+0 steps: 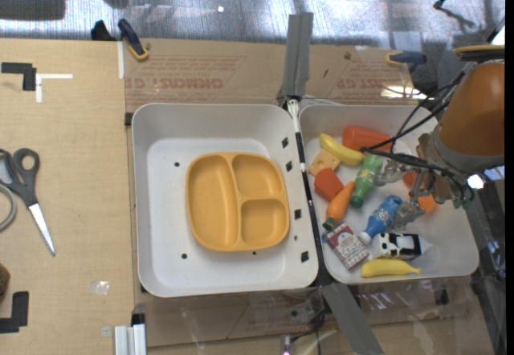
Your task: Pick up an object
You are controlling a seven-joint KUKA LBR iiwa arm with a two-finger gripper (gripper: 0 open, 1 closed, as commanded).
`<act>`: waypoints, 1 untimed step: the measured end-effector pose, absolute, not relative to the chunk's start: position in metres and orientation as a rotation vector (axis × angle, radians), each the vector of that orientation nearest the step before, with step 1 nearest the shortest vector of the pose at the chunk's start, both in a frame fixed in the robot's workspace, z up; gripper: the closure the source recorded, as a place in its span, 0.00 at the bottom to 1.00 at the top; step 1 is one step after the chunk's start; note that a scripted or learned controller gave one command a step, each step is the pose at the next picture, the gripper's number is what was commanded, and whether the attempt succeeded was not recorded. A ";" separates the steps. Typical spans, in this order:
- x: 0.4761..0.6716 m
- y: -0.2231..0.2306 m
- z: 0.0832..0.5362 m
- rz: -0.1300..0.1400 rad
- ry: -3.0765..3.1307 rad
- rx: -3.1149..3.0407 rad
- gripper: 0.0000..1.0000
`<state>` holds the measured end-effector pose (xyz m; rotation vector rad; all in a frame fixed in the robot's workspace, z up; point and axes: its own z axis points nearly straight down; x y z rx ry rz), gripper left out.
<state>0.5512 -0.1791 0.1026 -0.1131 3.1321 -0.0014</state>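
The right bin [458,261] holds several toy foods. Among them are a yellow banana [340,149], a red piece [365,136], a green bottle [364,181], a carrot [340,199], a blue bottle [382,217], a black-and-white cow [398,245] and a second banana [389,267]. My gripper [414,202] hangs low over the right half of this bin, below the orange wrist band [480,108]. It is just right of the blue bottle and beside a small orange item [426,202]. Its metal parts and cables blur together there, and I see nothing clearly held.
The left bin [152,185] carries a yellow divided plate [238,201]. A red-and-white carton [347,247], a red pepper [328,183] and a yellow wedge [324,162] lie along the right bin's left side. Scissors [28,193] rest on the bench at far left.
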 end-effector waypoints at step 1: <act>0.625 -0.157 0.093 0.001 3.136 -0.096 0.00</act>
